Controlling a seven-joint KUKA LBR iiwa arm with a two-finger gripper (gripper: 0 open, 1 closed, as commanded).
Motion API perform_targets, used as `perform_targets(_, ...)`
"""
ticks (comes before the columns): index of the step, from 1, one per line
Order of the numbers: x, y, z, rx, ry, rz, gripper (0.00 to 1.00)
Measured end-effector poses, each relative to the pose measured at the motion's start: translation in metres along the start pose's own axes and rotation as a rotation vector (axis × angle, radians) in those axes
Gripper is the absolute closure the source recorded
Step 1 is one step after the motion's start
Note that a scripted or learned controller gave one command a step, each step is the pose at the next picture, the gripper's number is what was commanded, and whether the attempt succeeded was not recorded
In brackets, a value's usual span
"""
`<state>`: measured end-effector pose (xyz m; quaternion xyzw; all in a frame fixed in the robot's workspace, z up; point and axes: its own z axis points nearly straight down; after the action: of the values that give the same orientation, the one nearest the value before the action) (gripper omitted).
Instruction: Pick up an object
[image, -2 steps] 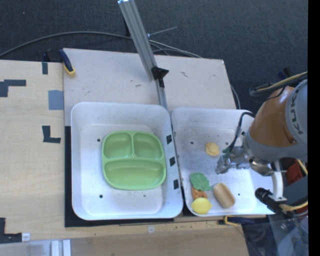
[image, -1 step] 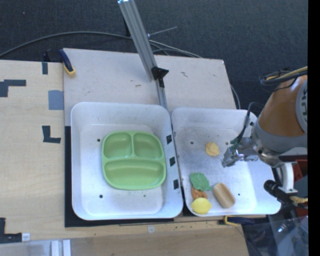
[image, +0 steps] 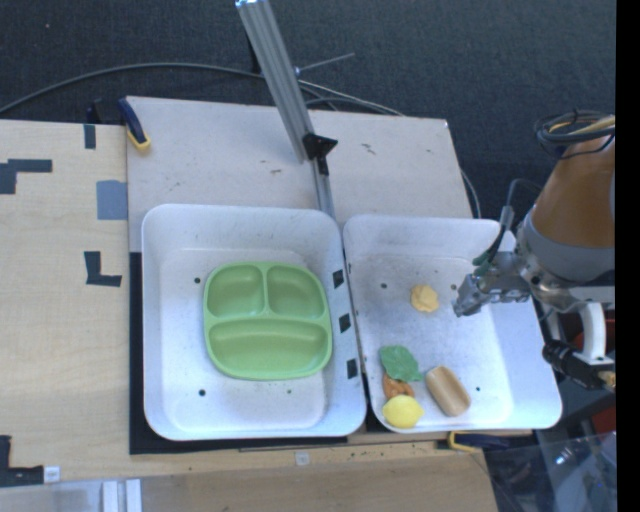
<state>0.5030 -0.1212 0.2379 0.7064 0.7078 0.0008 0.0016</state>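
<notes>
In the right bin (image: 400, 240) lie a small yellow lump (image: 424, 298), a green leafy piece (image: 399, 361) over an orange bit (image: 396, 387), a yellow lemon (image: 402, 411) and a tan bread roll (image: 447, 390). My gripper (image: 470, 300) hangs over the bin's right side, a little right of the yellow lump and apart from it. Nothing shows between its fingers. The arm with its orange band (image: 578, 190) comes in from the right.
The left bin (image: 170, 240) holds a green divided plate (image: 267, 320). A grey metal pole (image: 285, 80) slants down to the join between the bins. Cables run over the dark floor behind the bench.
</notes>
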Motion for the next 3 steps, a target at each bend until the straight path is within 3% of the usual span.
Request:
perform_targets(1, 0.000, 0.001, -0.053, -0.001, 0.000, 0.000, 1.00)
perform_targets(3, 0.107, 0.040, -0.033, 0.006, 0.002, -0.005, 1.00)
